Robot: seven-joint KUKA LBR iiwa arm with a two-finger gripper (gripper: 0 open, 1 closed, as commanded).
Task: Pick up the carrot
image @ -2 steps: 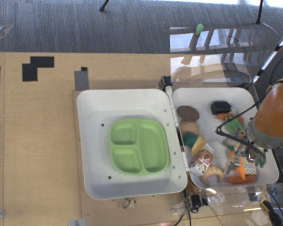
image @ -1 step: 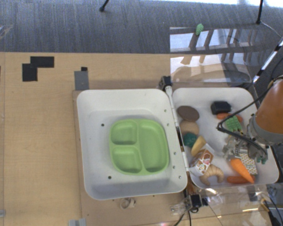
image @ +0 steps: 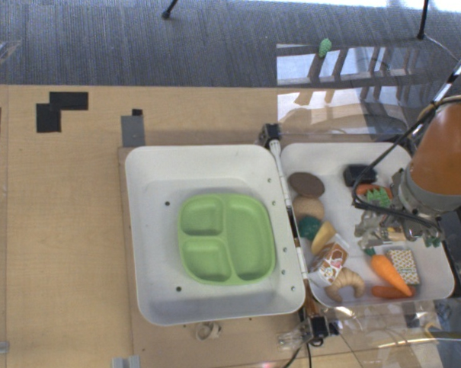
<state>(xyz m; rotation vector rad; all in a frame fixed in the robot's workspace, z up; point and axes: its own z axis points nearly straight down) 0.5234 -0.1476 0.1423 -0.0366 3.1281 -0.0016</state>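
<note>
The carrot (image: 390, 275), an orange cone, lies in the front right part of the right bin (image: 441, 288), with its thick end toward the bin's middle. My gripper (image: 376, 232) hangs over the right bin, just behind the carrot and a little to its left, apart from it. The grey arm with its orange band (image: 443, 159) comes in from the right and hides the bin's right side. Nothing shows held in the gripper.
Around the carrot lie a checkered block (image: 404, 265), a red piece (image: 388, 292), a croissant (image: 348, 283), a snack packet (image: 331, 262), a yellow piece (image: 322, 237), a teal piece (image: 309, 227), a brown oval (image: 306, 184) and an orange-green toy (image: 373, 193). The left bin (image: 152, 221) holds a green divided plate (image: 225, 238).
</note>
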